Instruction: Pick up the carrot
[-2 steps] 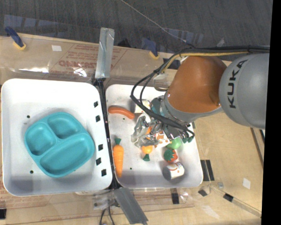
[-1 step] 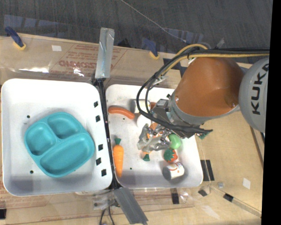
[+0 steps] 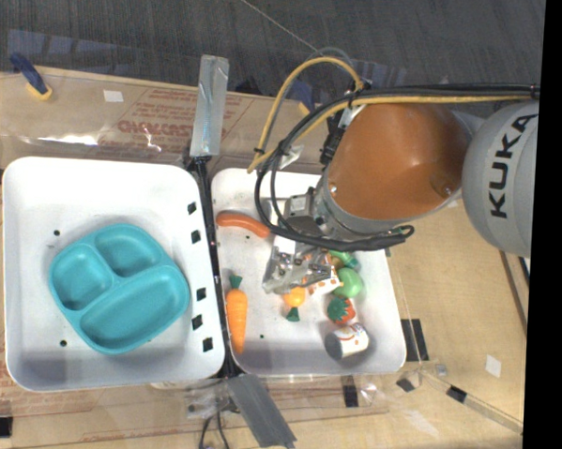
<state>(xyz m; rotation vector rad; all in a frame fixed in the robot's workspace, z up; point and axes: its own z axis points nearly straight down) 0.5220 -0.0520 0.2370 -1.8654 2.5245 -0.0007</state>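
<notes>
The carrot [image 3: 236, 318] is orange with a small green top. It lies lengthwise along the left wall of the right bin [image 3: 283, 360], leafy end pointing to the far side. My gripper [image 3: 285, 271] hangs over the middle of that bin, below the orange wrist band. It is a little to the right of and beyond the carrot's top, apart from the carrot. Nothing shows in its grasp.
An orange-red sausage [image 3: 243, 223] lies at the right bin's far left. A cluster of small toys sits right of the gripper: an orange piece [image 3: 296, 299], a green one [image 3: 352, 283], a red one [image 3: 342, 310] and a grey can [image 3: 347, 343]. The left bin [image 3: 38, 206] holds a teal divided plate [image 3: 118, 285].
</notes>
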